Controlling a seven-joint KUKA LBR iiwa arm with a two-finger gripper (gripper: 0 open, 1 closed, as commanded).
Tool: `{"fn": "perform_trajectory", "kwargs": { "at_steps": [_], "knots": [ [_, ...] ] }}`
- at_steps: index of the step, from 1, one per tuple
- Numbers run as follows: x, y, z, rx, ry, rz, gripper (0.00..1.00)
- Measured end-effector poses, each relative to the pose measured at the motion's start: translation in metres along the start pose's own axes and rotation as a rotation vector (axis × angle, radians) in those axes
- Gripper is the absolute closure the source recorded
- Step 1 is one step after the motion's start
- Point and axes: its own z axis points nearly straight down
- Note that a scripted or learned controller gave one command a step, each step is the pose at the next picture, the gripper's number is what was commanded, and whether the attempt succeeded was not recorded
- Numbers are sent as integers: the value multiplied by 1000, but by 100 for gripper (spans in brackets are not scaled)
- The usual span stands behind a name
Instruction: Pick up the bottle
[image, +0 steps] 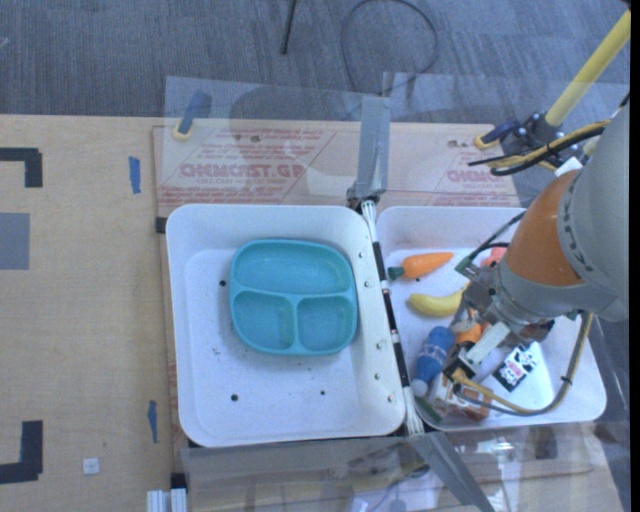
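Observation:
The bottle (432, 356) is blue with a pale cap and lies on its side near the left wall of the right bin (590, 405). My gripper (466, 345) hangs low over that bin, just right of the bottle and close beside it. Whether it touches the bottle I cannot tell. The grey arm with its orange band (545, 250) comes in from the right and hides the bin's middle.
An orange carrot (424, 264) and a yellow banana (437, 302) lie behind the bottle. A small brown and red item (462, 398) sits at the bin's front. The left bin (190, 400) holds a teal divided plate (293, 296).

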Motion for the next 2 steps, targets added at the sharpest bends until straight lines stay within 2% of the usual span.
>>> {"fn": "perform_trajectory", "kwargs": {
  "at_steps": [1, 2],
  "knots": [
    [7, -65, -85, 7, -9, 185, 100],
    [62, -104, -85, 11, -8, -145, 100]
  ]
}}
